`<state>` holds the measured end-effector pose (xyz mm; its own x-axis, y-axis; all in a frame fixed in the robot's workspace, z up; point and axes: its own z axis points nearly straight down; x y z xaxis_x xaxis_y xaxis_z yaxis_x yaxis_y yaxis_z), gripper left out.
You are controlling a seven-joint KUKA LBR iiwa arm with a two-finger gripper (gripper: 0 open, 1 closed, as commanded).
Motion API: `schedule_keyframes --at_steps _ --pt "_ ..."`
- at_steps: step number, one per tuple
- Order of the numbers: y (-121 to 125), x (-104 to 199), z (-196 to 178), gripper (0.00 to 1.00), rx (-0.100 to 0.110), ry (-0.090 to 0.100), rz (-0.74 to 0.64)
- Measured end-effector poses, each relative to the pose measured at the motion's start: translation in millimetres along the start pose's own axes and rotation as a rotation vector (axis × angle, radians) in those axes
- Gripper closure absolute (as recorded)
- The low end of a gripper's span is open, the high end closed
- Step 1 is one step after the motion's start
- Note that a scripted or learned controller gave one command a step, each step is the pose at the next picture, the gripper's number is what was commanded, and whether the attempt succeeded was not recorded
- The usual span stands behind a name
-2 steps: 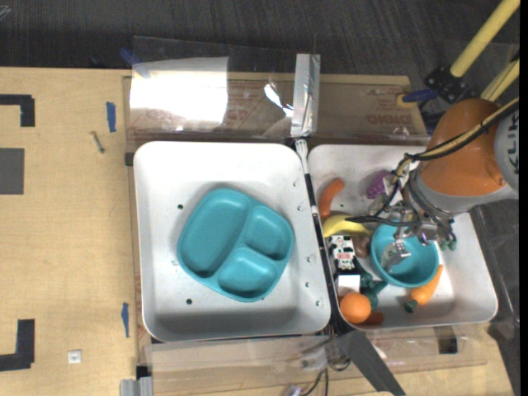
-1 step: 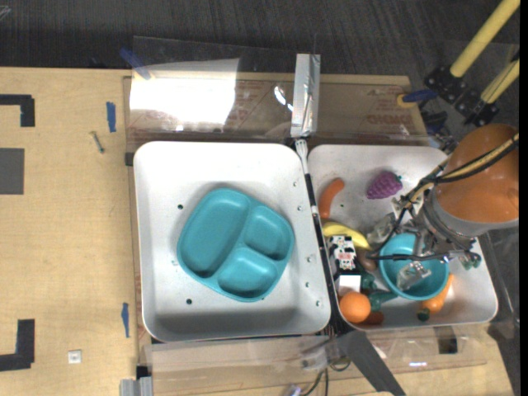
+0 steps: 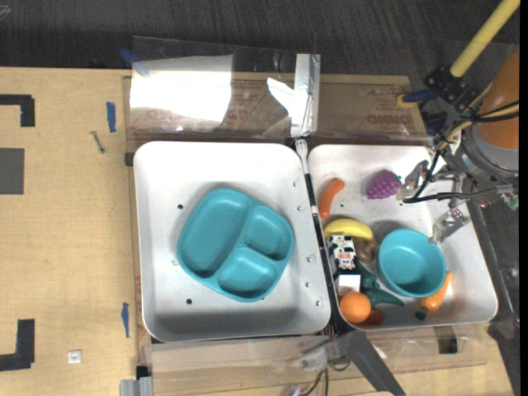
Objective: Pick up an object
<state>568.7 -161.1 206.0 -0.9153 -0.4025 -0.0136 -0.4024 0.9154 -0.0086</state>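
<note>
Your gripper (image 3: 429, 190) hangs over the right bin's (image 3: 478, 304) far right side, near the purple grapes (image 3: 383, 185); you cannot tell how its jaws stand amid the cabling. Objects crowd that bin's near left corner around the teal bowl (image 3: 412, 262). The orange (image 3: 355, 308) sits partly hidden there.

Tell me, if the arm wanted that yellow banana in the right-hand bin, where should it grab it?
Probably across the banana's middle, coming straight down. It lies flat and curved, its narrow width showing along its whole length, so a pinch across the thick midsection should fit. The orange carrot above it lies apart, but a small black and white toy crowds the side nearest the camera, so the ends look less safe.
</note>
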Motion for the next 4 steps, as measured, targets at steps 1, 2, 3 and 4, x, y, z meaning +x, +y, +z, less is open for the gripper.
schedule_keyframes --at_steps 1,2,3,4 --pt "8 -40 83 0.00 -0.014 0.013 -0.028" --pt "32 2 115 0.00 -0.002 -0.001 -0.545" --pt "66 54 110 0.00 0.020 -0.031 -0.598" --pt "68 57 112 0.00 0.011 -0.020 -0.853"
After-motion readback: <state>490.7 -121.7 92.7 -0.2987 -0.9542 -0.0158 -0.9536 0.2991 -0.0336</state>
